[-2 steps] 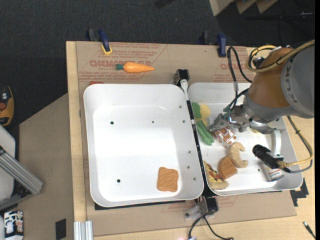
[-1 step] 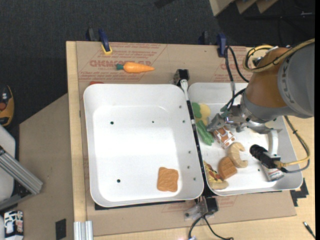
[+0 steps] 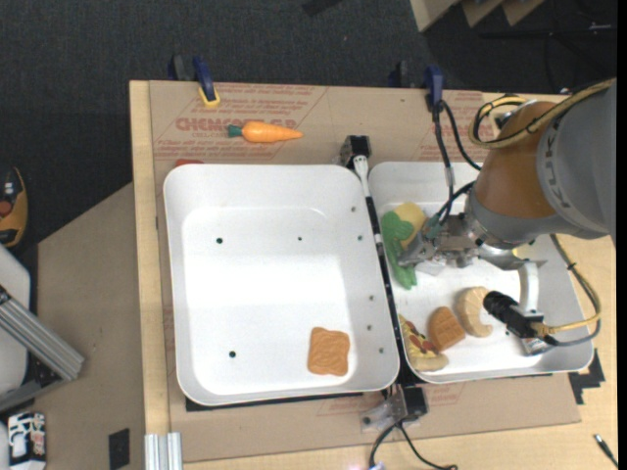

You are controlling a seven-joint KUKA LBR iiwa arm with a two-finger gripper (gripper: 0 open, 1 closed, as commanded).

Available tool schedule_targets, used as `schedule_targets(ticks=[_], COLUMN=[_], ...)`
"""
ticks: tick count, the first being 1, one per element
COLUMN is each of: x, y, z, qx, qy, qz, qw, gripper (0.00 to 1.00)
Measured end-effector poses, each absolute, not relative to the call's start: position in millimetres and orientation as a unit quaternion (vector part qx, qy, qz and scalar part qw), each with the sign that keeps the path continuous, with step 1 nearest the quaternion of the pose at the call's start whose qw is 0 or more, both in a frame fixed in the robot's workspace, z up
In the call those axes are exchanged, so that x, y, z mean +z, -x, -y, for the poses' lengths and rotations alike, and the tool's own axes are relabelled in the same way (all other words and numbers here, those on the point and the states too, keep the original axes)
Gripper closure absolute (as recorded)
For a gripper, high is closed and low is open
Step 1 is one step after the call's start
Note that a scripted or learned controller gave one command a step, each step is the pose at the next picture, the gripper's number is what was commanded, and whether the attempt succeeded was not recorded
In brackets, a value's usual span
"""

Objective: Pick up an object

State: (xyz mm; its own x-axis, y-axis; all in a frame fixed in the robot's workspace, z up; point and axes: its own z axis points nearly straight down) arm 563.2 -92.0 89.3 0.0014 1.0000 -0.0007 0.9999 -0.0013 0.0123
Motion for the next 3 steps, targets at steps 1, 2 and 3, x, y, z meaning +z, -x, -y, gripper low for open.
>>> schedule_targets(ticks=[1, 2, 3], x=[85, 96, 192], y=[-613.5, -611.4, -653.5], z=[91, 91, 20], qx=[0.0017, 0.0008, 0.0058], qy=[-0.706, -0.707, -0.704], qz=[-0.708, -0.707, -0.71], qw=[0.003, 0.002, 0.004], gripper=[0.0, 1.0, 1.0])
